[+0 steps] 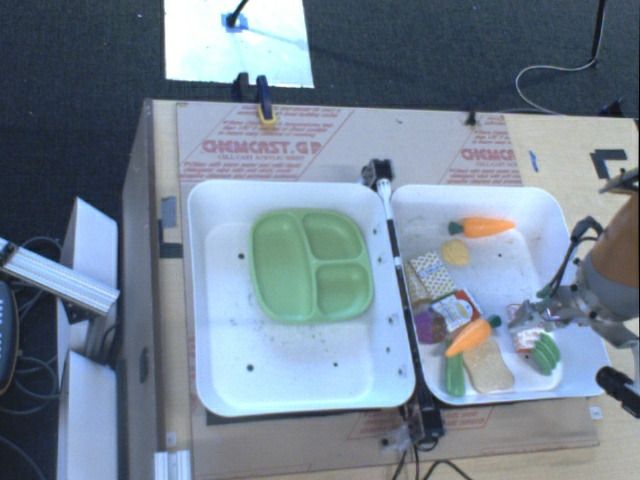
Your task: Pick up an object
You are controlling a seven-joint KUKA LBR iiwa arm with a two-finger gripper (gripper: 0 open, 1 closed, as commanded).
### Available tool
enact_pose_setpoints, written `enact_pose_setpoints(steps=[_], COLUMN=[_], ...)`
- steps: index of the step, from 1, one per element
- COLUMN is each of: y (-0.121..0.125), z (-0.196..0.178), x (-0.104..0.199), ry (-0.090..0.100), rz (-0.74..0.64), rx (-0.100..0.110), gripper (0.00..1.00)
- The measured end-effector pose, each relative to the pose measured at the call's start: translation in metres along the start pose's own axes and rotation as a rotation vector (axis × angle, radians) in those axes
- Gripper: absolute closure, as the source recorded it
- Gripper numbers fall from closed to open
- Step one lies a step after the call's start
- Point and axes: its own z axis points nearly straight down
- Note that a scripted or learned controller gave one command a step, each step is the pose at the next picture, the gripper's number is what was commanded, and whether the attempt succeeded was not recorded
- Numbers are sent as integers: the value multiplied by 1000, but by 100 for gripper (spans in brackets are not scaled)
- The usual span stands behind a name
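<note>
The right bin (520, 208) holds several toy foods. A carrot (482, 227) lies at the back, with a small yellow round piece (456, 253) and a checkered cracker (430, 268) in front of it. Nearer the front are a red and white packet (456, 308), a second carrot (470, 336), a green pickle (455, 374) and a bread slice (488, 366). My gripper (530, 318) hangs low over the bin's front right part. It is just above a small red and white piece (526, 340) and a green ribbed piece (545, 352). Nothing visibly hangs from it.
The left bin (225, 368) carries a green divided plate (310, 266). A black divider bar (395, 268) runs between the bins. A purple piece (430, 324) sits by the divider. The arm (612, 268) comes in over the right bin's right wall.
</note>
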Motion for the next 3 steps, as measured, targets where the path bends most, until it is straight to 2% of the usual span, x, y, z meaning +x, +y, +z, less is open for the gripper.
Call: enact_pose_setpoints(steps=[1,2,3], y=[0,1,1], z=[-41,-112,-131], x=[89,141,187], ry=[2,1,2], rz=[-3,-2,-3], rx=[1,0,1], gripper=[100,100,100])
